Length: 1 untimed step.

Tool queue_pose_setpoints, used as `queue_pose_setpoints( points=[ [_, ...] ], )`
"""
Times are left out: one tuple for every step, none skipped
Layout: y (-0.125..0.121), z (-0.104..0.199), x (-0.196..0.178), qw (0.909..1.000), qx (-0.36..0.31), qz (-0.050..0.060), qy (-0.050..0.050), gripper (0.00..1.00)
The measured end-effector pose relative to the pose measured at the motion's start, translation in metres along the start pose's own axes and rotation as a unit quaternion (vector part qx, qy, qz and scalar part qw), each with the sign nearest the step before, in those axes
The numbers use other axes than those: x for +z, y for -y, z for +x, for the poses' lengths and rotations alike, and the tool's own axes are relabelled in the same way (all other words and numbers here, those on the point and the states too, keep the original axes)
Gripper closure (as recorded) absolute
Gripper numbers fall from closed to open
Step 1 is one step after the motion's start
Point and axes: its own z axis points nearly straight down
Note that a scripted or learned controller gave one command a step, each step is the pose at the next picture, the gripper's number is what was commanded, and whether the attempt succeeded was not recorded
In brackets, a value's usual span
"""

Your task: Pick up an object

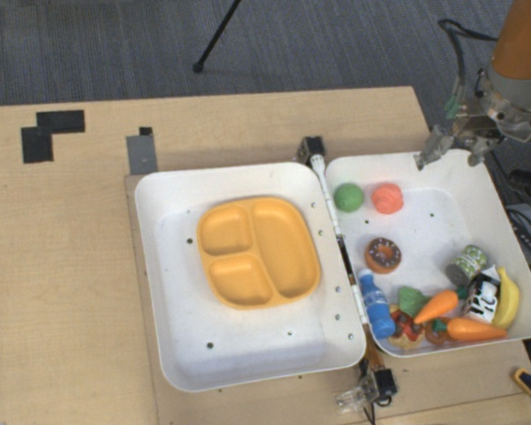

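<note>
Grey carpet (pixel 227 22) runs along the bench's far edge, a thin black rod (pixel 226 20) slanting across it, while black patches (pixel 50 133) mark the pale wooden bench (pixel 57 295) near its far left corner.

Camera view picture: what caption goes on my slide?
Robot gripper hovers over the toy bin; a yellow plate sits next door.

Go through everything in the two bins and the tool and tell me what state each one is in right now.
Tool: over the right bin's far right corner, holding nothing.
Yellow plate: flat in the left bin, compartments bare.
Green ball: loose, right bin.
Donut: lying flat.
Blue bottle: on its side.
Banana: against the right wall.
</note>
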Motion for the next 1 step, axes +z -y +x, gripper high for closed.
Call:
queue_pose_setpoints(
  points=[
    [0.0682, -0.0383, 0.1086, 0.9983, -0.058, 0.001, 0.000, 0.00]
  ],
)
